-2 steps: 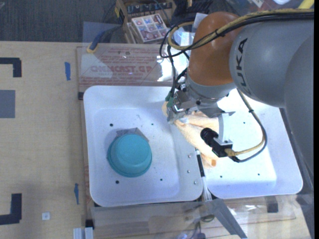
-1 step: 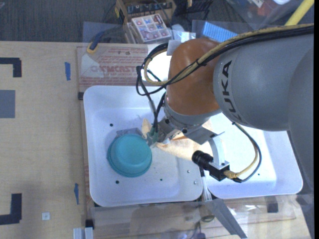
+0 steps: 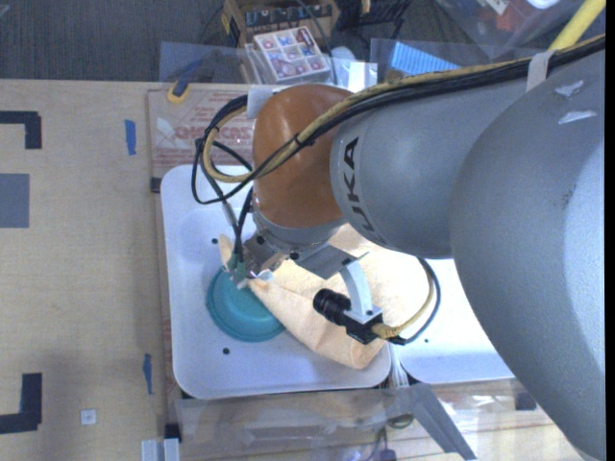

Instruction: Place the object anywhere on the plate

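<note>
Grey arm (image 3: 461, 171) overhead, hand (image 3: 240, 269) grip unclear, over teal plate (image 3: 242, 310), yellow cloth (image 3: 317, 320) stretched toward lower right

In the left bin (image 3: 192, 353), the plate (image 3: 240, 313) lies left of the cloth (image 3: 322, 325).

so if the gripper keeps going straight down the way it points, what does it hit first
Most likely the teal plate: the gripper points down at its upper rim. The tan cloth lies just beside, so depth leaves some doubt.

A smooth, glossy teal plastic plate (image 3: 242, 313) and a soft, matt pale-yellow cloth (image 3: 312, 323) are seen in a smooth white plastic bin (image 3: 192, 248).
</note>
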Tool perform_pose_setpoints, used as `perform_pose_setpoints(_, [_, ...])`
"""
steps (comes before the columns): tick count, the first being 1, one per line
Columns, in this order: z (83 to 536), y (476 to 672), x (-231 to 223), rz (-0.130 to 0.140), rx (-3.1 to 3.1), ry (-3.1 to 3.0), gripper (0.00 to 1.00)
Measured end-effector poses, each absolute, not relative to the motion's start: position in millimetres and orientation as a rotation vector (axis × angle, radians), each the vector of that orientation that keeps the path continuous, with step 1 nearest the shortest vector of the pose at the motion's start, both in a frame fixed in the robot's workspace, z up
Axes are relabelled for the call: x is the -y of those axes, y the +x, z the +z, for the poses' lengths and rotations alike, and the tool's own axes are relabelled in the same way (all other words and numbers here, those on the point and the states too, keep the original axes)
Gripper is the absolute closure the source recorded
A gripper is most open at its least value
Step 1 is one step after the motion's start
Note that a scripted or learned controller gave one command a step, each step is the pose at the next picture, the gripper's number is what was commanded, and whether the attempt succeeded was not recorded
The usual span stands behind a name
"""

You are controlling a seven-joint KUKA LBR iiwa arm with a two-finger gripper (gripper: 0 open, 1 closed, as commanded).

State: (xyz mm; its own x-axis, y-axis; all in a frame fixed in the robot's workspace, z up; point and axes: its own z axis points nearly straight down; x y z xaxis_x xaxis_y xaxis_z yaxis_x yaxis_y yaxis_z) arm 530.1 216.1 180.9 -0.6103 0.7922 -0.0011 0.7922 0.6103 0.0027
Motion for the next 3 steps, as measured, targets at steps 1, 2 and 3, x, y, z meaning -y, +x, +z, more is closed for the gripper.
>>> perform_pose_setpoints(1, [181.2, 530.5, -215.5, 0.003, -2.816, 1.387, 0.00])
perform_pose_setpoints(2, [132.8, 611.5, -157.2, 0.020, -2.754, 1.477, 0.00])
perform_pose_setpoints(3, [142.4, 611.9, -156.3, 0.020, -2.753, 1.481, 1.00])
